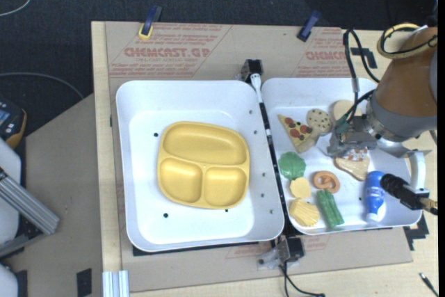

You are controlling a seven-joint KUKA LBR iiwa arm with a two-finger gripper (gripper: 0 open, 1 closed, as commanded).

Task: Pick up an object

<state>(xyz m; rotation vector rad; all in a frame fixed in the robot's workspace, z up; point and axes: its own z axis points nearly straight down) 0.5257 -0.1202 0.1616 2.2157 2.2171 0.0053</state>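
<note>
Your gripper [350, 142] sits low in the right bin [278, 97], over the toast-like piece [352, 165] beside the cookie [319, 119]. Nothing is lifted yet, and you cannot tell its grip state

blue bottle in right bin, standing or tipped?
Tipped. The blue bottle lies flat on the right bin floor, full side showing, beside the green stick.
</note>
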